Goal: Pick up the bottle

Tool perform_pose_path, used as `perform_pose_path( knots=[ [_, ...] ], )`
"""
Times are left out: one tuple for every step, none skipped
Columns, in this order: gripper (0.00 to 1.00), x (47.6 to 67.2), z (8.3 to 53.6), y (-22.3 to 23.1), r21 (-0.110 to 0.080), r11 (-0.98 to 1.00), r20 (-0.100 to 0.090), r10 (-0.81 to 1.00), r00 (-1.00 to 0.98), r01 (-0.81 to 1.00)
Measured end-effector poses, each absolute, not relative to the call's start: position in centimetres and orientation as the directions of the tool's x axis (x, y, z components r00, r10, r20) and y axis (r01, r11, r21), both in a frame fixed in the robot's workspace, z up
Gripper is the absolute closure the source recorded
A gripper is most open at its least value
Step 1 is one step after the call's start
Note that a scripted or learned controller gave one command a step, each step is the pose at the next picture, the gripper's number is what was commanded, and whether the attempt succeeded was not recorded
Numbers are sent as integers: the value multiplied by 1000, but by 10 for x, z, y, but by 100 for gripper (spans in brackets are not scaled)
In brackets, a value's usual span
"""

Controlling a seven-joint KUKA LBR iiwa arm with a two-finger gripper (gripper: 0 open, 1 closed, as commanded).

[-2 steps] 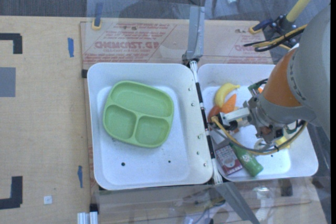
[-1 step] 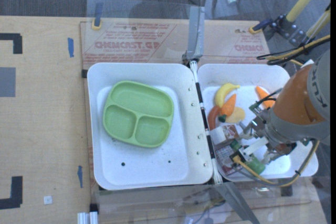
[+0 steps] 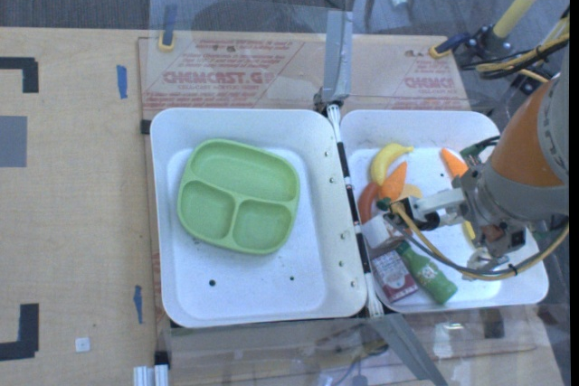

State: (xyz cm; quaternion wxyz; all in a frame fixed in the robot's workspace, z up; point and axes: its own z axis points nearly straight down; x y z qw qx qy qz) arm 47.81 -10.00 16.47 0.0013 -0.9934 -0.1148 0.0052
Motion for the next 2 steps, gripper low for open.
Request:
perform_pose_path(
  knots=[
    [0,527,180,-41,-3,-976,-11,219,976,219],
    [0,477,180,8,-3,-979,-13,203,979,203]
  ],
)
